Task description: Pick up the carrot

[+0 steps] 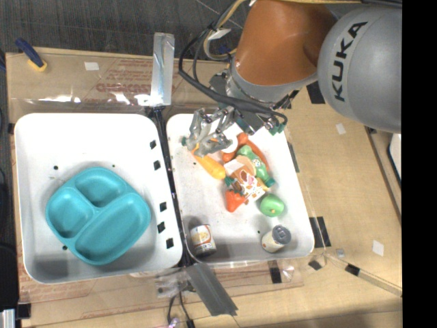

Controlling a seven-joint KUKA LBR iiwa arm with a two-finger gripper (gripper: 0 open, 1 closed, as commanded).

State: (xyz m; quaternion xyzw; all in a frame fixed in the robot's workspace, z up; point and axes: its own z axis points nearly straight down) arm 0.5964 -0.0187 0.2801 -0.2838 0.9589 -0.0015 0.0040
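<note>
The carrot (211, 165) is a short orange-yellow piece lying slantwise in the upper left of the right bin (205, 207). My gripper (207, 137) hangs low over the bin's top left corner, right at the carrot's upper left end. Its metal parts overlap that end, and I cannot tell whether they touch it. The orange wrist and grey arm cover the bin's far edge.
Right of the carrot lies a pile: an orange-red and green toy vegetable (251, 153), a small printed packet (246, 182), a green fruit (272, 204). A small can (201, 238) and a grey-lidded jar (277, 237) stand near the front wall. The left bin holds a teal divided plate (97, 214).
</note>
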